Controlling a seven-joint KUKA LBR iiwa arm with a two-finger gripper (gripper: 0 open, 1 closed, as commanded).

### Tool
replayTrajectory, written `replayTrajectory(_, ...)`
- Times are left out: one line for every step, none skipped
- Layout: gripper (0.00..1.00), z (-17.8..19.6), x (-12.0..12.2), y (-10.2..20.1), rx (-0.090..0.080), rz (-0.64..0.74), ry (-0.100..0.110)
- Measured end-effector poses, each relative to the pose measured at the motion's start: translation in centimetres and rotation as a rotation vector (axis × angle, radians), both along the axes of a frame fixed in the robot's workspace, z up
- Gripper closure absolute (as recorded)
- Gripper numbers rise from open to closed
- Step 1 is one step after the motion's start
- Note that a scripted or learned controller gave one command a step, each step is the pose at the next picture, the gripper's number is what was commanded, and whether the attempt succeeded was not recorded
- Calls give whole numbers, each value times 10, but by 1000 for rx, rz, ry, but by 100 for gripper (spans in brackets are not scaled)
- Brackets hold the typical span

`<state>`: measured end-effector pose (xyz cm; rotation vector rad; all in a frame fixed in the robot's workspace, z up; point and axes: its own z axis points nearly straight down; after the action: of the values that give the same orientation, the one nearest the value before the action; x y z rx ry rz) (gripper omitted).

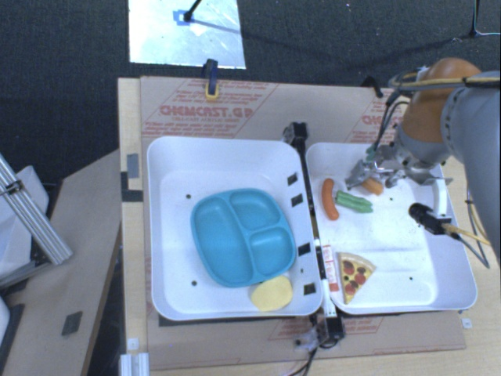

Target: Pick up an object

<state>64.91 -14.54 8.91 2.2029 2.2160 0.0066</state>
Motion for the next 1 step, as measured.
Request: replayTrajectory(100,8,-2,2,8,1,12)
